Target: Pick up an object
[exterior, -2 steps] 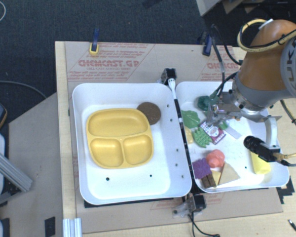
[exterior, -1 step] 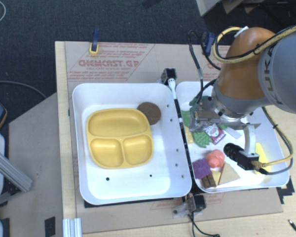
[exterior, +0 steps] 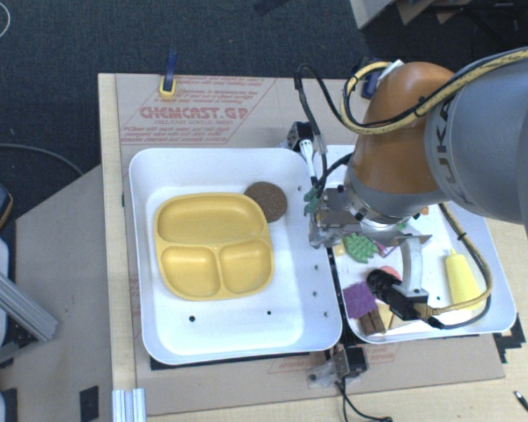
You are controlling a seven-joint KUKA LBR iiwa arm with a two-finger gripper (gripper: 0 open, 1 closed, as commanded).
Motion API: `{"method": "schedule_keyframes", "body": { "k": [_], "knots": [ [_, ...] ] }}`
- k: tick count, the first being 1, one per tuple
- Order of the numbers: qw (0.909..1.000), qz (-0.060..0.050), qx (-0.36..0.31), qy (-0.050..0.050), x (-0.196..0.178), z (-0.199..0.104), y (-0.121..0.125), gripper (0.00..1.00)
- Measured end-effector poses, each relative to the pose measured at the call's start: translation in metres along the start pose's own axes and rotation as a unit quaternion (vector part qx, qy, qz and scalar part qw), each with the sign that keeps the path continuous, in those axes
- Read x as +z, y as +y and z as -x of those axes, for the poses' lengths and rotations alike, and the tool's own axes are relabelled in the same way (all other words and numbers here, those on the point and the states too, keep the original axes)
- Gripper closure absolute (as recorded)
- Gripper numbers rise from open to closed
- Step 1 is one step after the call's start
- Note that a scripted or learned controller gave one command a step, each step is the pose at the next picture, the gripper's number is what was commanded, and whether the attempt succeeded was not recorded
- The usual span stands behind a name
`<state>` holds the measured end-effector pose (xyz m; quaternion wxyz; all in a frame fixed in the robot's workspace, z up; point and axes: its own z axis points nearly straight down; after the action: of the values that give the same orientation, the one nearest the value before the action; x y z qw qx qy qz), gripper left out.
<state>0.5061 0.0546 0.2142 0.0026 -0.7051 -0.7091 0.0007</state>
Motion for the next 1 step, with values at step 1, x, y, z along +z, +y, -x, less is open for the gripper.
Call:
{"method": "schedule_keyframes", "body": {
  "k": [1],
  "knots": [
    [1.0000,0.004,0.002,-0.001,-0.0210,-0.0081,0.0030,1.00]
  ]
}}
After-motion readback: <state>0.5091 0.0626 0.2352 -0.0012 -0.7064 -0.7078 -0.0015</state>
